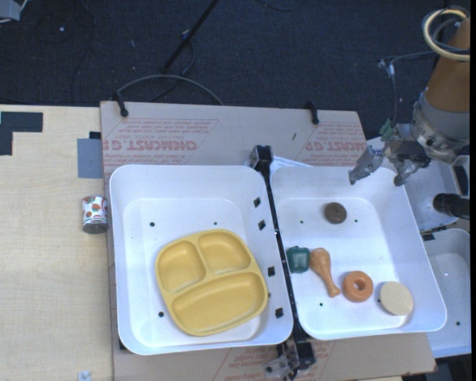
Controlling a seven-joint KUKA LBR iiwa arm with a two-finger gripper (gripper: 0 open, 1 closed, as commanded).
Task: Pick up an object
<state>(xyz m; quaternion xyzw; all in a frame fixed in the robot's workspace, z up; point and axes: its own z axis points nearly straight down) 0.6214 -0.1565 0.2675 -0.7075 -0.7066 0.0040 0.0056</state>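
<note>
End effector [383,170] sits above the far right corner of the right bin [416,232], fingers spread apart, nothing between them. Arm [447,86] comes in from the right, orange band visible above the wrist.

Right bin has 5 things: brown puck [335,212] near the far middle, well apart from the rest; green pepper [298,259] by the left wall, just beside the drumstick [325,269]; donut [358,286] just right of the drumstick's end; tan disc [396,298] beside the donut, near the front right corner. All lie flat on the bin floor, none touching the end effector.

Left bin [135,193] holds 1 yellow tray [212,280] with 3 compartments, sitting toward the front.

Small can [94,213] lies on the counter [32,252] just left of the left bin.
</note>
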